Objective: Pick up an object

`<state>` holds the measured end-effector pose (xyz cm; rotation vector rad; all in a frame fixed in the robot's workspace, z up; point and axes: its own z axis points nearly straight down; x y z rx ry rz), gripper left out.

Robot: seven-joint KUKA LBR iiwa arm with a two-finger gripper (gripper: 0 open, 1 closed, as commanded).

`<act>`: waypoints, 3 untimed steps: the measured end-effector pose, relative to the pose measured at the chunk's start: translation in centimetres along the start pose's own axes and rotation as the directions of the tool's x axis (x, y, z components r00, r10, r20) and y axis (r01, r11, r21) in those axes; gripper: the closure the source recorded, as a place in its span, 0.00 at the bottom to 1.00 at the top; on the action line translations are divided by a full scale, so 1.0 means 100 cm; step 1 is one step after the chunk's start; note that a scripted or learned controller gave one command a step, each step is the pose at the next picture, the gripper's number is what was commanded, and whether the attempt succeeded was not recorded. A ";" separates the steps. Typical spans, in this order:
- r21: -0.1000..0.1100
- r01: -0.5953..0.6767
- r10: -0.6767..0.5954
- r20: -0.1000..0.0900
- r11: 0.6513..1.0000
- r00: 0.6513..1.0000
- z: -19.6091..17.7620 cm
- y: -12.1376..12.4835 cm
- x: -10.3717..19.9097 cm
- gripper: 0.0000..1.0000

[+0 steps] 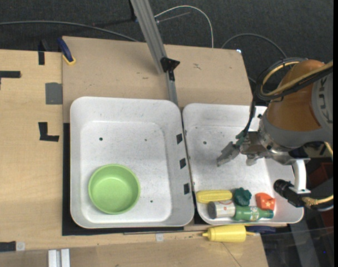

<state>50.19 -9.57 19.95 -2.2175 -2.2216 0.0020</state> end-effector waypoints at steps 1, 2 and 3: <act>0.000 0.000 0.000 0.000 1.000 1.000 0.000 0.000 0.000 0.00; 0.005 -0.001 0.001 0.001 1.000 1.000 0.046 0.005 0.001 0.00; 0.006 -0.001 0.001 0.000 1.000 1.000 0.105 0.012 0.004 0.00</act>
